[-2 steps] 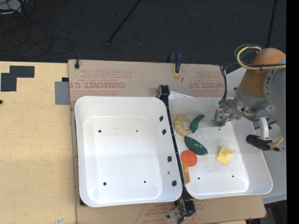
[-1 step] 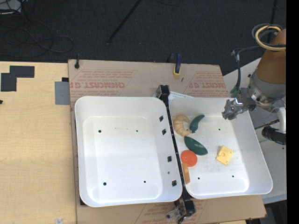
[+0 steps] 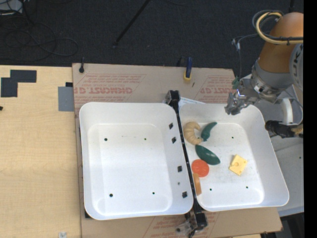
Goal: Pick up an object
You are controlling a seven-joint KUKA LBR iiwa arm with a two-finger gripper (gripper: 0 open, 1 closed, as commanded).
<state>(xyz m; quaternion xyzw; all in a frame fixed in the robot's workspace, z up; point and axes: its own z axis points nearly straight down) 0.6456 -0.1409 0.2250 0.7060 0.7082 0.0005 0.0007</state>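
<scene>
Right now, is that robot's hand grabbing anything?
Hand: above the right white bin's far edge, nothing visibly held; open or closed cannot be told.

Two white bins sit side by side on a brown cardboard sheet (image 3: 148,86) with red print. Left bin (image 3: 91,133) and right bin (image 3: 270,182) touch along a black clamp strip (image 3: 178,148) running down the seam. Blue-and-yellow clamp (image 3: 188,69) grips the cardboard's far edge. Cardboard lies on a light wood counter (image 3: 34,157), which carries black patches (image 3: 17,81) and a grey square (image 3: 65,98) near its far-left part. Beyond the counter: dark carpet floor (image 3: 148,24) with loose cables (image 3: 29,14) at far left.
</scene>
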